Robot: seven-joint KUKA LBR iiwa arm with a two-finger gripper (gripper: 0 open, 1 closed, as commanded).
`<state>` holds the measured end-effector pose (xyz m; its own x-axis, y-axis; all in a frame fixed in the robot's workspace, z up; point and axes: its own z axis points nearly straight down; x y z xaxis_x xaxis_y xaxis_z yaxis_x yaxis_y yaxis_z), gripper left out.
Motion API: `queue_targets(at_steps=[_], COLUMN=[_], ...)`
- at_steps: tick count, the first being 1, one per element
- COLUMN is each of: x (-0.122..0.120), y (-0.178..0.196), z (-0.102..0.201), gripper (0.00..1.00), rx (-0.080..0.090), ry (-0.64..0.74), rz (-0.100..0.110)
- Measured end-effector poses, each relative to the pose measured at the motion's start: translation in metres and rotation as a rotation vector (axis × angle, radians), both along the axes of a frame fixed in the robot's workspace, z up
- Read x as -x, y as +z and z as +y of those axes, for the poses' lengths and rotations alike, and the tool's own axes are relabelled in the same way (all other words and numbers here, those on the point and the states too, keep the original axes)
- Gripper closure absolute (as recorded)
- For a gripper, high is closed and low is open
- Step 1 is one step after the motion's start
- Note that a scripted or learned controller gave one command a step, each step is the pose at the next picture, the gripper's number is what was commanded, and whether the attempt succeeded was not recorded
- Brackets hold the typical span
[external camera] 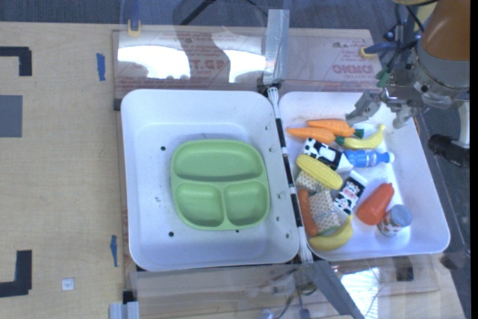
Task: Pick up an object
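Claw (382, 112) sat over the far right corner of the right bin (435, 199), fingers spread apart, nothing between them. Arm (448, 33) came in from the right, orange band above the wrist.

Just below the claw: two carrots (323, 130) lying crosswise, a small banana (371, 138) beside them, then a blue-capped bottle (370, 158). Further toward the near edge: corn cob (320, 172), two black-and-white cow-print items (323, 152), a waffle-textured piece (321, 209), a red pepper-like piece (374, 203), a small jar (393, 220), a second banana (331, 237) at the near wall. All piled close, many touching.

Left bin (142, 160) held a green three-compartment tray (220, 183), sitting flat, centred. Both bins rested side by side on the counter (52, 160).
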<state>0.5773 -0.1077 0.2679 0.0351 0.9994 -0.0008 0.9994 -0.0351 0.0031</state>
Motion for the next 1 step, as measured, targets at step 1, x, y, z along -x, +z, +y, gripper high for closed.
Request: queue_targets(at_steps=[1], x=[-0.0641], y=[-0.1223], z=[0.0116], gripper=[0.00], rx=[-0.001], ry=[-0.105], rz=[0.004])
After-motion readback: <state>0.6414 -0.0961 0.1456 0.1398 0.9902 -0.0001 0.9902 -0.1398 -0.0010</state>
